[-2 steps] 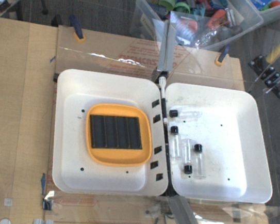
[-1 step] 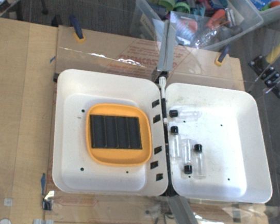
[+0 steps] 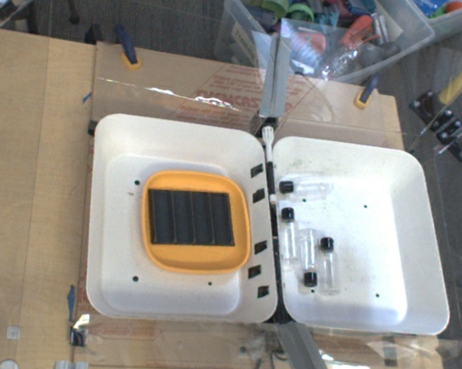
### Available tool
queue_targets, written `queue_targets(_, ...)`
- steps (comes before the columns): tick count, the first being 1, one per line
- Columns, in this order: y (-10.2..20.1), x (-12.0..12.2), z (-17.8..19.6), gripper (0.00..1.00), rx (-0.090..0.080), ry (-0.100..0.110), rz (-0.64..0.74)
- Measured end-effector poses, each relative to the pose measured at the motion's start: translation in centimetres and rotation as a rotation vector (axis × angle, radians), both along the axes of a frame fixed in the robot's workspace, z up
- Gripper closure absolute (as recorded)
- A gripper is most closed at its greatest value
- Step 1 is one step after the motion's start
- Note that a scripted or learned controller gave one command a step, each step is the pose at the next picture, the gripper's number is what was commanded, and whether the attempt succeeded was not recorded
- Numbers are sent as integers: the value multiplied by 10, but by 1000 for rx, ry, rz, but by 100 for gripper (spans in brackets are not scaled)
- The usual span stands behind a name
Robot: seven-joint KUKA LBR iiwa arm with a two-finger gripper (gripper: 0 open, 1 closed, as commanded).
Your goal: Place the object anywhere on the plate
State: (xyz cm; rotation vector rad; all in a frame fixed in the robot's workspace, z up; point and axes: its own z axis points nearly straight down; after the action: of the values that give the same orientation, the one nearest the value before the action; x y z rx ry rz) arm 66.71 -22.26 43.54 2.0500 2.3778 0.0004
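Since the plate (image 3: 198, 222) is my landmark, I place everything from it: it lies flat in the middle of the left bin (image 3: 105, 281), an orange dish with a dark ribbed insert across its floor, set there, I judge, to give a broad, steady target. Right of the plate, across the divider (image 3: 264, 219) with its black clips, the right bin (image 3: 410, 249) holds several clear vials with black caps. One vial (image 3: 304, 186) lies near the divider, level with the plate's far edge; another vial (image 3: 323, 258) lies further right. They rest on their sides, loose and free to roll. No vial touches the plate. I cannot tell how the gripper stands or whether it grasps anything.
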Motion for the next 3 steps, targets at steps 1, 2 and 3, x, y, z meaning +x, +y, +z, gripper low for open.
queue_targets(1,-1,0,0,100,0,0,-52)
queue_targets(2,-2,-1,0,100,0,0,-103)
queue_targets(3,-3,-1,0,100,0,-1,-149)
